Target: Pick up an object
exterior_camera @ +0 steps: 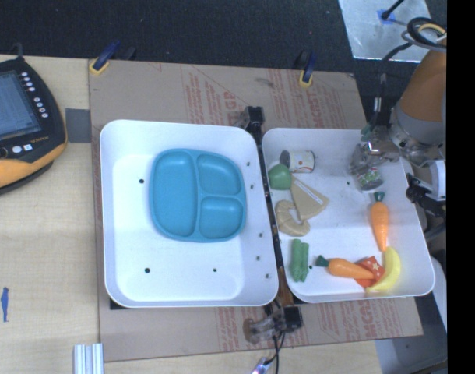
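The right bin (343, 288) holds several toy foods. A green round fruit (279, 177) and a small white cup (302, 160) lie at its far left. A tan wedge (308, 199) and a beige pastry (290, 218) sit below them. A green pickle (300, 259) lies near the front. One carrot (380, 221) lies at the right, another carrot (344, 268) at the front beside a red piece (369, 269) and a yellow banana (388, 272). My gripper (368, 168) hangs over the bin's far right part, above bare floor, apart from the foods.
The left bin (121, 232) holds a blue divided plate (197, 194). A teach pendant (19, 127) lies on the bench at far left. Clamps (254, 118) sit where the bins meet. Bare floor shows in the middle of the right bin.
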Tool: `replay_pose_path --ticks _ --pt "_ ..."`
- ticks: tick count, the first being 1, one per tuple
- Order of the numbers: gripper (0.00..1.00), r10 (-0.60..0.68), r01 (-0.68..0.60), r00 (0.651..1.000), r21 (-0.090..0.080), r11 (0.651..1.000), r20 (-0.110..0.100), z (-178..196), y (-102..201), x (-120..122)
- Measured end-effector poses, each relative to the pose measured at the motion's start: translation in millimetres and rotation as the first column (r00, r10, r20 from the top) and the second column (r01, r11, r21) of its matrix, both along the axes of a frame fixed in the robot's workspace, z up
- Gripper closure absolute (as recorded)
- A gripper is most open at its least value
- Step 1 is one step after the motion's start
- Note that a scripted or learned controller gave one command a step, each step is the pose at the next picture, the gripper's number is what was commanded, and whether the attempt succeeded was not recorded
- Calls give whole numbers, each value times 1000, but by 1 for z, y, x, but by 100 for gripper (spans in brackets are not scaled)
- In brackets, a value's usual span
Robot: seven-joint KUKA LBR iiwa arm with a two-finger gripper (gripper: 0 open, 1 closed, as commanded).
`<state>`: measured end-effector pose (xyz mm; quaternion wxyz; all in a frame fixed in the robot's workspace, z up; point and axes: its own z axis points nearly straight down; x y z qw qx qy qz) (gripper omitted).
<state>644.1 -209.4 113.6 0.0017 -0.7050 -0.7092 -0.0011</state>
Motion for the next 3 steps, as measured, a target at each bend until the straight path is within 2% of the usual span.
replay_pose_path --ticks 1,2,3 --pt "0 1 -1 1000 5 1000 -3 -22 5 13" --pt "0 1 -1 1000 6 1000 -2 -21 3 14" --pt "100 5 -5 1000 7 1000 -3 -11 4 14"
